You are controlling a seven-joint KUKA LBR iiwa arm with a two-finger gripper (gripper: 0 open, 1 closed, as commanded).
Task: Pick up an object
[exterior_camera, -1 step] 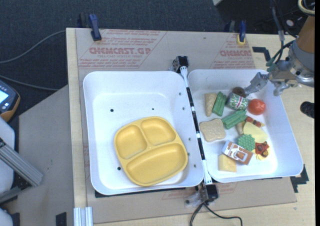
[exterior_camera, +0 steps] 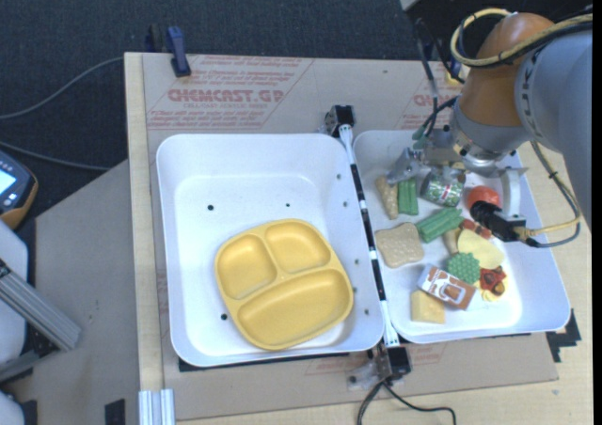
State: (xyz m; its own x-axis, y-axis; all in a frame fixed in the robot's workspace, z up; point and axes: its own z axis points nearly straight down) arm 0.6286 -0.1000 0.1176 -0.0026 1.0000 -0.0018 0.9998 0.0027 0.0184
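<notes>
Yellow divided plate (exterior_camera: 284, 284) is sitting alone in left bin (exterior_camera: 188, 188). Gripper (exterior_camera: 425, 162) is hovering over right bin's (exterior_camera: 546, 306) crowded toys; finger state: cannot tell. Advise targeting an isolated piece, the bread slice (exterior_camera: 399, 245).

- The bench (exterior_camera: 235, 94) has a brown board top with red printed lettering near its far edge.
- A blue clamp (exterior_camera: 177, 50) grips that far edge at the left.
- Two shallow white bins sit side by side on the board, edges touching: the left bin (exterior_camera: 188, 169) and the right bin (exterior_camera: 541, 306).
</notes>
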